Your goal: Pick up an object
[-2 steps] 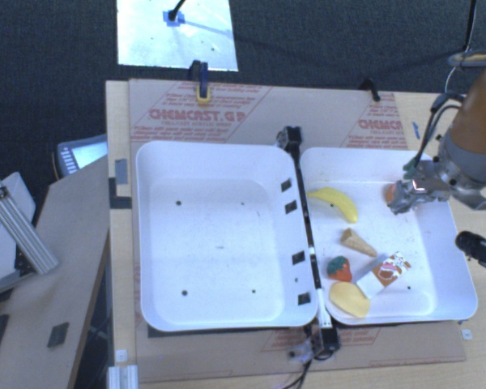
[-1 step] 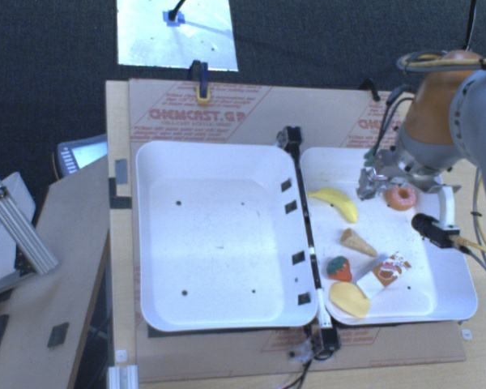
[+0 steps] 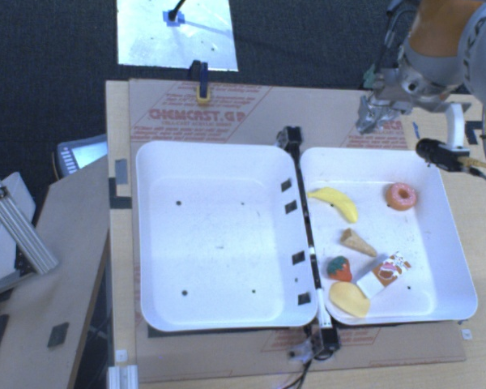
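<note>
Plainly, a curved yellow banana (image 3: 335,202) lies in the right bin (image 3: 445,241).

Yellow clamp (image 3: 202,83) on board edge, metal sheet (image 3: 176,23) on dark floor

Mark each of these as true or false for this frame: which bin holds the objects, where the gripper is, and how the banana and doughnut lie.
1. All the objects lie in the right bin. True.
2. The gripper is down among the objects. False: it is above the bench beyond the right bin's far rim, with nothing between its fingers.
3. The banana lies near the divider between the bins. True.
4. The pink doughnut touches the banana. False: they lie apart, the doughnut nearer the bin's right side.
5. The strawberry sits in the left bin. False: it is in the right bin, near the yellow lemon-like piece.
</note>
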Controlling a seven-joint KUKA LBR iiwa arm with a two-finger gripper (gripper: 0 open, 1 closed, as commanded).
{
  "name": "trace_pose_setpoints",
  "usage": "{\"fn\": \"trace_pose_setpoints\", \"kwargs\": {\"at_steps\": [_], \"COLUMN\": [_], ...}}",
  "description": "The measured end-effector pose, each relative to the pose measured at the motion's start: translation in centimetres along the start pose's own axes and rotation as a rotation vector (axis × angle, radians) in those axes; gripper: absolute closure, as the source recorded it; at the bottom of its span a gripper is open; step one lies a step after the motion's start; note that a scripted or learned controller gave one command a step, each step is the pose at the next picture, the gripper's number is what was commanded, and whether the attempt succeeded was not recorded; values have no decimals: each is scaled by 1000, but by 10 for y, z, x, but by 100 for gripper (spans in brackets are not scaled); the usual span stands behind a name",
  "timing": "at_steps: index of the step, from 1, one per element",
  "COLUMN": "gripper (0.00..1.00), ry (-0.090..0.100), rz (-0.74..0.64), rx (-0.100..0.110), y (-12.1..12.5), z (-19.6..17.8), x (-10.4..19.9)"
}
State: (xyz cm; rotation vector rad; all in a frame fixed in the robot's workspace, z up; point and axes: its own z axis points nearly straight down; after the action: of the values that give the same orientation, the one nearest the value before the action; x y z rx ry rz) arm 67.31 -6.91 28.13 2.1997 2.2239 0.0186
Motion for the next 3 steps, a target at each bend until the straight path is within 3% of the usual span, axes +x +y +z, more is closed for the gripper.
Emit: {"fn": "trace_pose_setpoints", "kwargs": {"at_steps": [1, 2, 3], "gripper": [100, 100, 100], "ry": [1, 1, -1], "rz": [16, 5, 4], "rx": [28, 19, 14], "y": [-56, -17, -15], "z": [105, 202, 187], "x": [-62, -45, -46]}}
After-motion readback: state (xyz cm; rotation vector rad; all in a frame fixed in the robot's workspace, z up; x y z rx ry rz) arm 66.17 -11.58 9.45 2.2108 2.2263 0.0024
